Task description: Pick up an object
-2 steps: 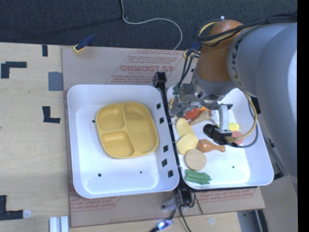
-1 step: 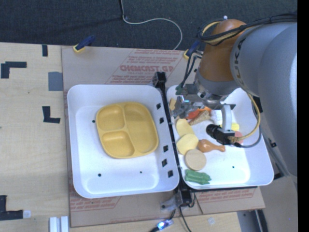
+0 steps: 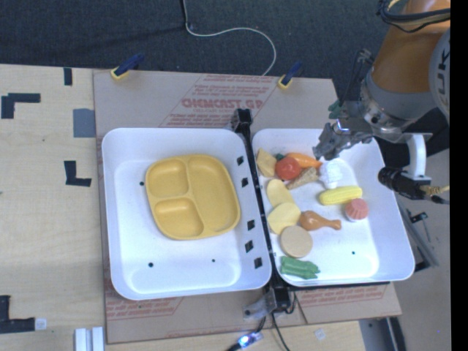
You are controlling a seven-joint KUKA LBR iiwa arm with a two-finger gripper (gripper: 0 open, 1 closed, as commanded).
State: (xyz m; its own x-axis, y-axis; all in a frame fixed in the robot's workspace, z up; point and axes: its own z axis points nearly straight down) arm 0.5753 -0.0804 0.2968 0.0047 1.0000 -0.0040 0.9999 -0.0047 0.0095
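The right bin (image 3: 380, 258) holds several toy foods: a red tomato (image 3: 287, 167), an orange carrot (image 3: 303, 159), a corn cob (image 3: 341, 194), a pink round piece (image 3: 356, 209), a chicken drumstick (image 3: 319, 221), a tan disc (image 3: 296, 242), green beans (image 3: 300, 268), yellow pieces (image 3: 278, 192) and a white item (image 3: 335, 172). My gripper (image 3: 327, 147) hangs over the bin's upper part, just above the white item and right of the carrot. Nothing shows between its fingers.
The left bin (image 3: 131, 254) holds a yellow divided plate (image 3: 193, 197). Black clips (image 3: 242, 118) mark the seam between the bins. A cable (image 3: 219, 31) lies on the dark floor behind the bench. Blue-yellow clamps (image 3: 127, 66) hold the cardboard underlay.
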